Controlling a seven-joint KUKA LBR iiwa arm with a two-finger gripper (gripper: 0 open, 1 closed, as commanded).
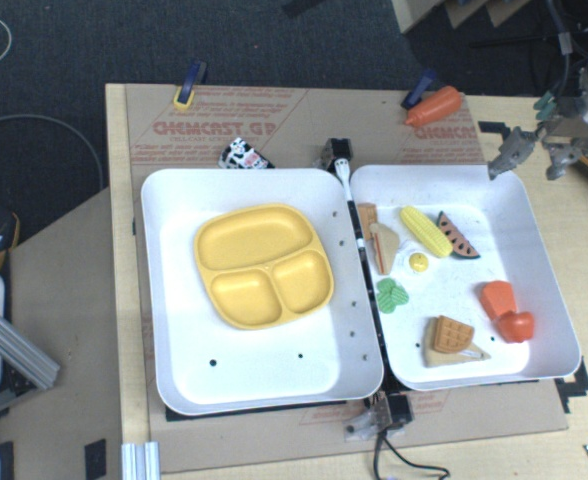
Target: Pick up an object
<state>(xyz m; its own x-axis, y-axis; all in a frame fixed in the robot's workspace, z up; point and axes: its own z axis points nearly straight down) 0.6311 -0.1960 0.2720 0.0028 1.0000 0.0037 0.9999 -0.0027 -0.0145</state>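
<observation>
White plastic forms two shallow bins set side by side on the bench, their inner walls touching so that the arm can reach either. The left bin [174, 348] holds a yellow divided tray [264, 265], lying flat near its centre. The right bin [544, 268] holds the candidate objects for the pick, scattered apart from one another so that each can be approached singly: a corn cob [424, 230], a watermelon slice [458, 238], a green leaf [390, 294], a waffle wedge [449, 336], a red pepper [506, 311], a small yellow round piece [418, 262] and a tan strip [378, 238] beside the dividing wall. The gripper [534, 150] hangs at the far right corner of the right bin, above its rim, fingers spread and holding nothing. No object is lifted yet; the approach is judged not yet begun.
</observation>
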